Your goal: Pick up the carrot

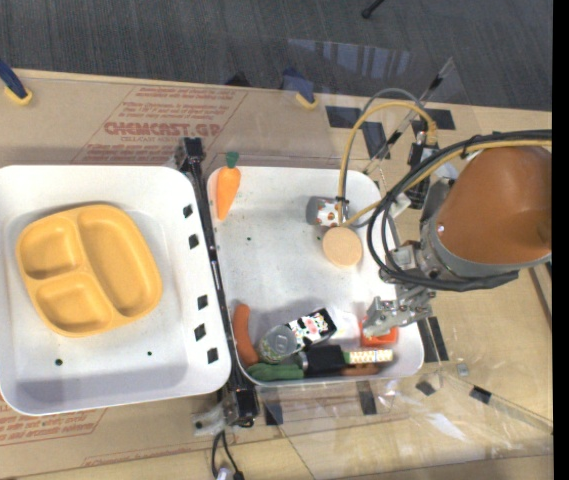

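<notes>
Carrot (226, 189) lying at 11 o'clock of the right bin (284, 268), tucked against the divider wall, green top pointing up-frame — awkward spot for finger clearance. Gripper (394, 313) down at 4 o'clock of the same bin, well apart from the carrot, hovering over the clutter by an orange-red block (379, 333). Grip state impossible to tell, too small and shadowed. Probably needs a long diagonal traverse. Yellow tray (89, 266) sitting in the left bin (4, 268), irrelevant.
</notes>
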You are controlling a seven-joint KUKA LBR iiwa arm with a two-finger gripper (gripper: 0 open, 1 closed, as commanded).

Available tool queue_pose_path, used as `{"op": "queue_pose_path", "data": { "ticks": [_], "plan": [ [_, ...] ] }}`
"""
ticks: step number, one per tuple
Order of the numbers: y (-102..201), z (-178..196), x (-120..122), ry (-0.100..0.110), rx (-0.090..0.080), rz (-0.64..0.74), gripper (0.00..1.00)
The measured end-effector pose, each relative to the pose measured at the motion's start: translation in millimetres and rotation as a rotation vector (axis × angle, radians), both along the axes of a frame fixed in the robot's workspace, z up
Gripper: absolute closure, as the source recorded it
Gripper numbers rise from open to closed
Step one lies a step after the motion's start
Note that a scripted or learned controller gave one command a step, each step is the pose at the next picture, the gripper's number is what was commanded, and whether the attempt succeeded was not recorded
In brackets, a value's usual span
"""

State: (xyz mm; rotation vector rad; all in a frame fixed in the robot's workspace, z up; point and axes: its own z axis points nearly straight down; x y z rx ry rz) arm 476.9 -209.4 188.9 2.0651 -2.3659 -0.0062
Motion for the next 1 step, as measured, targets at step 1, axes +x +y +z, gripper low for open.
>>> {"op": "queue_pose_path", "data": {
  "ticks": [1],
  "plan": [
    [0.9,-78.3,2.2,-0.009,0.002,0.245,1.0]
  ]
}}
